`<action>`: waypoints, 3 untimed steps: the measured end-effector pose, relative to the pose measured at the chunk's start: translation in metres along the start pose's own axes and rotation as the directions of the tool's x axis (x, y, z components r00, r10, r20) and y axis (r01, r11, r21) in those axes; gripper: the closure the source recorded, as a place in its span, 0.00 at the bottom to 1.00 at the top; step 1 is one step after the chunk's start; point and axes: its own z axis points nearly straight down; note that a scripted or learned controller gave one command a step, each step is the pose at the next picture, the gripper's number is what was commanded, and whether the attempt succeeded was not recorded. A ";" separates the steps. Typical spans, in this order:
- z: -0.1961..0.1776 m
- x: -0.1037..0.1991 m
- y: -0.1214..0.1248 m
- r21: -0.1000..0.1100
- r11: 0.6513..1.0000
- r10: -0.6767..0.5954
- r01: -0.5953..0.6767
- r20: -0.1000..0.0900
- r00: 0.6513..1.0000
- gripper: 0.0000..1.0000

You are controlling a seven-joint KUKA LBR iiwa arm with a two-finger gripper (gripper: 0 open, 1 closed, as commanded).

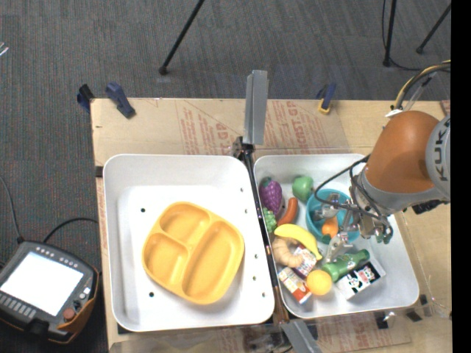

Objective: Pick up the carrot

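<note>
Low in frame, the pincer (340,235) hovered over the carrot (330,229), grip state unclear; carrot probably light, stiff, best grasped mid-body.

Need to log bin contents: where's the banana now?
The banana lies in the right bin, toward its left-middle, just left of the teal bowl.

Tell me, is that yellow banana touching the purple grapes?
Apart. The camera view shows the banana lying lower in the right bin, with other toy food and white floor between it and the grapes.
</note>
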 end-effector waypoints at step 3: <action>-0.087 0.056 0.021 0.008 0.947 -0.320 0.320 0.010 0.947 1.00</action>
